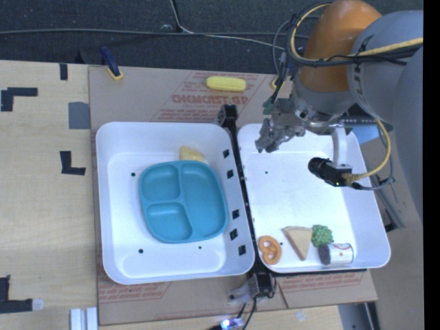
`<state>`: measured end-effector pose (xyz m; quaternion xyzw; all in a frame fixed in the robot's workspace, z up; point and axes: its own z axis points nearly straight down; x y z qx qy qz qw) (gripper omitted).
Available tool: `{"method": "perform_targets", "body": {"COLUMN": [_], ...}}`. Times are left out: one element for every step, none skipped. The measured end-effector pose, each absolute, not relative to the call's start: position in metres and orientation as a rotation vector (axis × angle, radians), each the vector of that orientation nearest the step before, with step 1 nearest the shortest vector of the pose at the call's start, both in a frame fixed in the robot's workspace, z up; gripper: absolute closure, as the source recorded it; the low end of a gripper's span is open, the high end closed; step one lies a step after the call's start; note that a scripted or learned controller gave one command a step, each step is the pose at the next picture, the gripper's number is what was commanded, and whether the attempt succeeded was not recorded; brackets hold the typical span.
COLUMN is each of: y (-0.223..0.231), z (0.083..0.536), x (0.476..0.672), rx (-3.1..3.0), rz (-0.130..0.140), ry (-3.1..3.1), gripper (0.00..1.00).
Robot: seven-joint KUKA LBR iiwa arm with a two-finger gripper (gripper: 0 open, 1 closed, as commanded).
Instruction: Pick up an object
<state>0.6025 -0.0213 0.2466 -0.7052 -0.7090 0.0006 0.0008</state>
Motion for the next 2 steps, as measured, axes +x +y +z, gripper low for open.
{"method": "perform_targets", "body": {"y": [0.038,0.098], "z": [0.248,0.237], "x": [0.598,0.598], "rx": [-2.212,-2.212], "rz": [0.000,0.002], "ry": [-2.228,-2.227], "gripper": [1.00,1.00]}}
